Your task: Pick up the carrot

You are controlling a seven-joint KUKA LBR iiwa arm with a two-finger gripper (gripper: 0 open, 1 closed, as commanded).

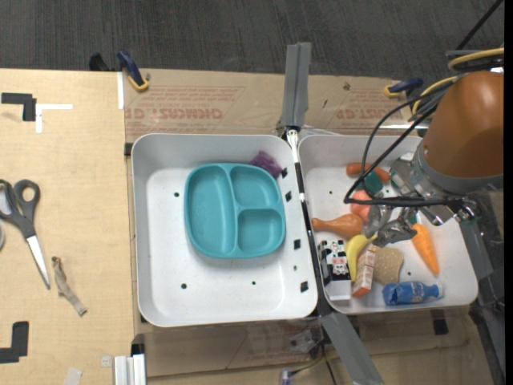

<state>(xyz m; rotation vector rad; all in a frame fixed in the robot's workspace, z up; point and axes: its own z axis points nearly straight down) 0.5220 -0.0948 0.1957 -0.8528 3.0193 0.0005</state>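
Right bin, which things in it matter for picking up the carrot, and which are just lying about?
Belongs to the job:
carrot
gripper

Lying about:
banana
blue bottle
chicken drumstick
teal divided plate
scissors

The orange carrot [426, 249] lies slanted (tip toward the camera) in the right bin.

This looks like a robot lab. Two white bins [148, 239] sit on a wooden bench [72, 175] held by clamps [132, 69]. A big robot arm [473, 135] with black cables [385, 143] reaches in. Scissors [24, 215] lie on the bench.
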